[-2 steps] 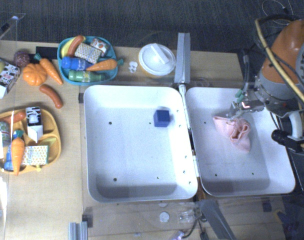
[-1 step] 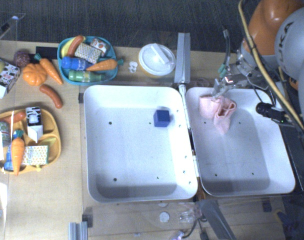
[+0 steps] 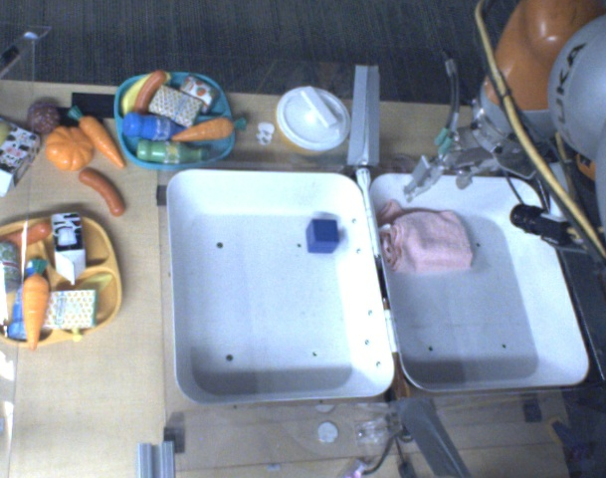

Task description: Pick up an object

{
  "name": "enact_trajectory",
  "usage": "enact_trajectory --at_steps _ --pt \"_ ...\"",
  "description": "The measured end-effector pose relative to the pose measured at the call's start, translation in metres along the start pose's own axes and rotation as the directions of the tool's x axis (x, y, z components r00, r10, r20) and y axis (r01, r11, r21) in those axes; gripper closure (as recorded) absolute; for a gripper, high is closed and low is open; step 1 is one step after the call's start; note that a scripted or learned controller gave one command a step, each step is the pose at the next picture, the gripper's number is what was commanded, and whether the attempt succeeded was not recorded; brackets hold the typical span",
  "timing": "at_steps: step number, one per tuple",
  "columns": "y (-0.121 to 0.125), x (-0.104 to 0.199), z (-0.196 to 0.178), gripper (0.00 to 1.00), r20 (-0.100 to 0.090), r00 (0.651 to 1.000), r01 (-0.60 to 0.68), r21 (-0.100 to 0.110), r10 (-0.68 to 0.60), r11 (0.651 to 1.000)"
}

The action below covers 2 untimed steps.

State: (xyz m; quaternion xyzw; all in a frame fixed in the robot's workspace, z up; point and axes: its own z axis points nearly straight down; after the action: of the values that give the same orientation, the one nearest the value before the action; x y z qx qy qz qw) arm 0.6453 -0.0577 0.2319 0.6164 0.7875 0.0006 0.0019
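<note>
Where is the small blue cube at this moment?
The small blue cube lies in the left white bin, near its upper right corner, just across the divider from the crumpled pink cloth in the right bin.

2 white bins: left bin (image 3: pixel 183 297), right bin (image 3: pixel 571 357). 1 blue cube (image 3: pixel 323 234) in the left, 1 pink cloth (image 3: pixel 427 241) in the right. At 9 o'clock, 1 yellow tray (image 3: pixel 103 292); at 11, 1 blue bowl (image 3: pixel 223 149); at 12, 1 white lid (image 3: pixel 312 118).
</note>
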Motion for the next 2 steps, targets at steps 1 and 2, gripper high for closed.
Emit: enact_trajectory --at_steps 1,2 --pt "0.0019 0.0015 -0.0113 1.00 0.003 1.000 0.009 -0.004 -0.009 1.000" --pt "0.0019 0.0016 -0.0110 0.00 0.002 1.000 0.009 -0.004 -0.009 1.000"
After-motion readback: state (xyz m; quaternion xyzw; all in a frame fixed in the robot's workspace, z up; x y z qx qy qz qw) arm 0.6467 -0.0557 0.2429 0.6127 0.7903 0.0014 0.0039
